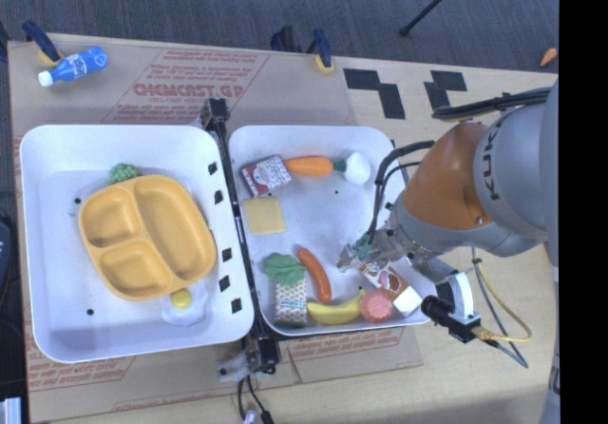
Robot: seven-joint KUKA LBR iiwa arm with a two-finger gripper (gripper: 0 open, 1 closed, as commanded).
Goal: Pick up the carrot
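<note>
Grey carpet is seen beyond the cardboard-covered bench (285,80), on which two white bins are set side by side. The left bin (57,308) carries a yellow divided plate (144,235). In the right bin (313,142), the carrot (310,165) is laid near the far wall, between a small red carton (265,174) and a white ball (357,167). The claw (364,255) is placed low over the bin's right side, well apart from the carrot; whether it is released or clenched cannot be told.
</note>
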